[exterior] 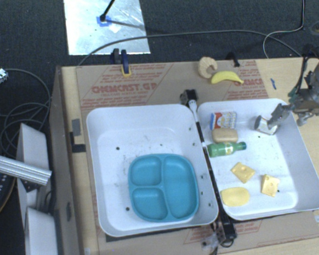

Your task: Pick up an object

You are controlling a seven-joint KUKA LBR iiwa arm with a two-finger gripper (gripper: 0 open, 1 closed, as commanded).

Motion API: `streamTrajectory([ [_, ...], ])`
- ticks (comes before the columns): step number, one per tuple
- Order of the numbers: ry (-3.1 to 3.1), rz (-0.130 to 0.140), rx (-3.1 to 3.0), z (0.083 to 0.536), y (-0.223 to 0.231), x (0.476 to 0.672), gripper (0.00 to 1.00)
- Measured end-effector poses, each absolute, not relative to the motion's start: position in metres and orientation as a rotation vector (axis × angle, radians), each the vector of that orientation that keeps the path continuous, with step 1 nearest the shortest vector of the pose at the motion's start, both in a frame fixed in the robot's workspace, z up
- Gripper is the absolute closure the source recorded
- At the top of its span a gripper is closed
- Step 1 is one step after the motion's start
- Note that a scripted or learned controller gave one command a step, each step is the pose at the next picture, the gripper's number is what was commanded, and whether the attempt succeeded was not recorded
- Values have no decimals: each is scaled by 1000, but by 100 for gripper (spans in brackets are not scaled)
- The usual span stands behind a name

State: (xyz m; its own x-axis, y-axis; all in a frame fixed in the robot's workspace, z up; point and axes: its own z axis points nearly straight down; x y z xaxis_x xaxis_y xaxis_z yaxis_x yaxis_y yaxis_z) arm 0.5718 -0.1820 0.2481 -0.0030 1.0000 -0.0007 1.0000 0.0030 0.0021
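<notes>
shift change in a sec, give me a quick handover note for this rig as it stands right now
Gripper: over the upper right of the right white bin, nothing visibly held.
Right bin holds: red-and-white carton, tan oval block, green plastic bottle lying on its side, two yellow cheese-like wedges, pale yellow oval piece.
Left white bin: blue divided plate.
Done: no pick yet.
Left: grasp and lift one object.
</notes>
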Motion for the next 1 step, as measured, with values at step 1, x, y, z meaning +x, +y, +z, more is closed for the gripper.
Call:
streamTrajectory([
  [1,2228,-2,2218,135,-142,557,0],
])
